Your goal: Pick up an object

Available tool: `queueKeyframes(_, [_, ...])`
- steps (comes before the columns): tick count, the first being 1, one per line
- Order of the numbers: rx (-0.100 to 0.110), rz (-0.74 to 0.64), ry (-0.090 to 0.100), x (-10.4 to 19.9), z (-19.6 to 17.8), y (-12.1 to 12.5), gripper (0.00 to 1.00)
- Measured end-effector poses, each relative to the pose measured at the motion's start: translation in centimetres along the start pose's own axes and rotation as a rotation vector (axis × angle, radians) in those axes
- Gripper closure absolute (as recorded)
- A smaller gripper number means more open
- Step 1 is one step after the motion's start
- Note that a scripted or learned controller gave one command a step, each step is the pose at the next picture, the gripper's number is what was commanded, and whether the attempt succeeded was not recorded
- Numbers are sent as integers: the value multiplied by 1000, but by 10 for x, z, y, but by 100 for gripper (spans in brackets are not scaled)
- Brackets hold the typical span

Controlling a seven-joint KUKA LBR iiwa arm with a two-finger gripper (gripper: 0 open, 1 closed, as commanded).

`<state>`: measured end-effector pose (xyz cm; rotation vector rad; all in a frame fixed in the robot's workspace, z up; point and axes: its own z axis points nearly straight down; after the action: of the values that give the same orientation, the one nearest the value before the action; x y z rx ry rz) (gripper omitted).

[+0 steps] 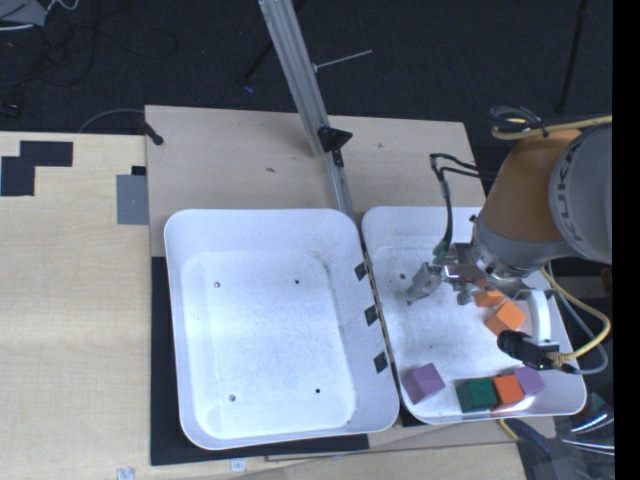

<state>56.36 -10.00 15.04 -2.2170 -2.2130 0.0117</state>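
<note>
Camera view gives you, left to right, the left bin [265,328], then the right bin [420,343]. The gripper [428,281] hangs over its middle; you cannot tell its state. Along its near edge sit a purple block [423,381], green block [477,394] and orange block [509,388].

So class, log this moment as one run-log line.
arm: over right bin | gripper: above floor, nothing between fingers | blocks: near edge, purple block apart

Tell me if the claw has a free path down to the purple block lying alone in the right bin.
Probably yes. The purple block lies apart from the green block, with bare bin floor around it, and the claw hangs above the same bin.
</note>
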Motion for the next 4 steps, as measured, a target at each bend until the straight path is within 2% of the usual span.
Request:
queueKeyframes(1, [-12, 4, -5, -70, -34, -4, 0])
queueKeyframes(2, [-30, -6, -8, -93, 32, -34, 0])
queueKeyframes(4, [-41, -3, -14, -102, 38, 7, 0])
